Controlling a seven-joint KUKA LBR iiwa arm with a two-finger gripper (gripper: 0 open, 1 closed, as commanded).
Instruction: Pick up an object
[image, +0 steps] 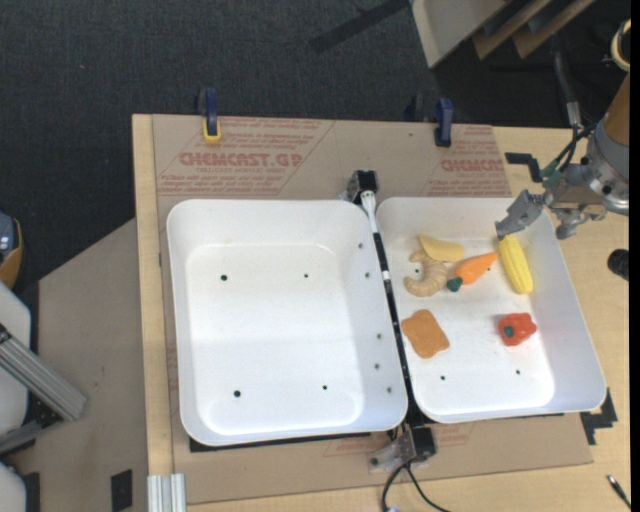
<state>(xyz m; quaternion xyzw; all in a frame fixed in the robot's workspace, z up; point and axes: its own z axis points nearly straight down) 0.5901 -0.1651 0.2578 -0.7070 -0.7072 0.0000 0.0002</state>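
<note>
The corn (516, 264) lies near the far right corner of the right bin (570, 330), long axis running from far edge toward near edge. The gripper (545, 214) hangs over that far right corner, its two fingers spread apart: one grey finger (519, 213) points down toward the corn's far end, the other sits beyond the bin's right rim. Nothing is seen between them, and whether the near finger touches the corn cannot be told.

Five things lie in the right bin, one of each: the corn; a carrot (472, 268) just left of it; a pale yellow piece (440, 247) toward the far edge; a beige curled piece (427, 279) touching the carrot's green end; an orange flat piece (425, 333) near the left wall; and a red pepper (516, 329) near the right wall

The left bin (190, 300) sits beside it, rims touching
</note>
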